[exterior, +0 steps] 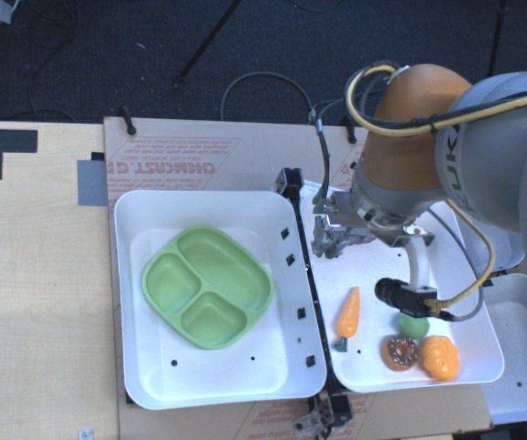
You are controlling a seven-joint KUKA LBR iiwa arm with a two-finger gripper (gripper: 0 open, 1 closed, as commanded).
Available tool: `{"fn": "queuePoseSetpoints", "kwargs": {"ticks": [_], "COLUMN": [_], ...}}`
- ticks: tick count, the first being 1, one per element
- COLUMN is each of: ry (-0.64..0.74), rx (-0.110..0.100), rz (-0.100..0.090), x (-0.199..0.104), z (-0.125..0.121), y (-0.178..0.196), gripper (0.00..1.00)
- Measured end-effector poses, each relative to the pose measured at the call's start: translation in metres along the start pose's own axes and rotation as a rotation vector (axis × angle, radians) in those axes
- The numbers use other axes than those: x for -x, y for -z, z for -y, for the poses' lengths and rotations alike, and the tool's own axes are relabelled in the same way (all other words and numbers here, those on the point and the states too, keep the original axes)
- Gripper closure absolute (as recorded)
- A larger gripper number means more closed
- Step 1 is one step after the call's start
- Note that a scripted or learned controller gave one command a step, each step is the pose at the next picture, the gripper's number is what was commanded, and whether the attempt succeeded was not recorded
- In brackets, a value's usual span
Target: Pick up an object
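1. Looking down through the camera view, I see the arm (446,154) reaching in from the right, its orange band above the wrist, with the gripper (330,236) low over the upper left part of the right bin (378,269), close to the wall it shares with the left bin (153,365).
2. I cannot tell whether the gripper is spread or pressed together; from this slant its tip is a blur of grey metal. I see nothing held in it.
3. The things I could pick all lie in the lower half of the right bin. The carrot (347,313) lies nearly upright in the frame, below the gripper and apart from it, with its small teal top pointing towards the bin's near edge.
4. To the right of the carrot is a green ball (413,326), partly hidden from above by the robot's own hardware.
5. Just below the ball sits a brown doughnut (399,352), and an orange fruit (440,357) lies right beside it; the two look as if they touch.
6. The left bin holds one thing, a light green divided plate (208,287), lying flat near the middle and turned at an angle to the bin's walls.
7. Both bins rest on a cardboard sheet (181,159) with printing on it, which lies on the pale wooden tabletop (34,291). A few dark grey patches mark the tabletop to the left, and dark floor (107,44) runs along the top of the frame.
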State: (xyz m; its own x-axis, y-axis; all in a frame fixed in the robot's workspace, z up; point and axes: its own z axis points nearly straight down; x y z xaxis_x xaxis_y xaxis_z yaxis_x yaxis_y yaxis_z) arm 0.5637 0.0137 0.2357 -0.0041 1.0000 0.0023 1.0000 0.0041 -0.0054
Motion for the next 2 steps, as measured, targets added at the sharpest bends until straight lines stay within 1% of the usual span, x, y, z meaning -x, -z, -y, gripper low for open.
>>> {"fn": "queuePoseSetpoints", "kwargs": {"ticks": [1, 2], "ry": [0.001, 0.000], "rx": [-0.001, -0.002], "rz": [0.000, 0.001], "x": [-0.051, -0.093], "z": [0.026, 0.049], "y": [0.004, 0.001], "gripper": [1.00, 1.00]}}
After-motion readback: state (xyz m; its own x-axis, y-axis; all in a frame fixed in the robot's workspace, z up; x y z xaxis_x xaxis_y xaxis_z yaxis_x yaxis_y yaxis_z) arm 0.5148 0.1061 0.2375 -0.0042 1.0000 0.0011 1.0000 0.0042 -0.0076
